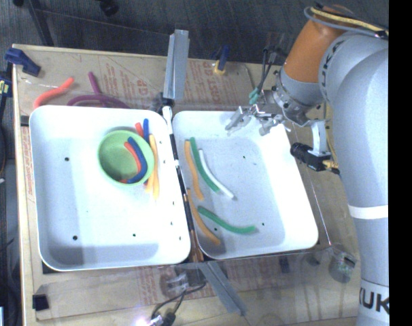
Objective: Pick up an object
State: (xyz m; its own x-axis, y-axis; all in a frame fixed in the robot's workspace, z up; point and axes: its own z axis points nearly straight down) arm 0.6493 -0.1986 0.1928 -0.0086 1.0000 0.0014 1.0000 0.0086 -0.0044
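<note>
My gripper (250, 119) hangs over the far edge of the right bin (298, 212), fingers spread apart, nothing between them. Toward the near side of that bin from my gripper: a green-and-white strip (211, 172), an orange strip (193, 170) just beside it along the bin's left wall, and a green strip (228, 223) nearer the front. Left of that bin, the left bin (70, 216) holds a green bowl (123, 156) with coloured strips.

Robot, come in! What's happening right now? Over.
End effector over right white bin's far edge, nothing between fingers. Long green and orange flexible strips lie below in bin. Nothing blocking them.
</note>
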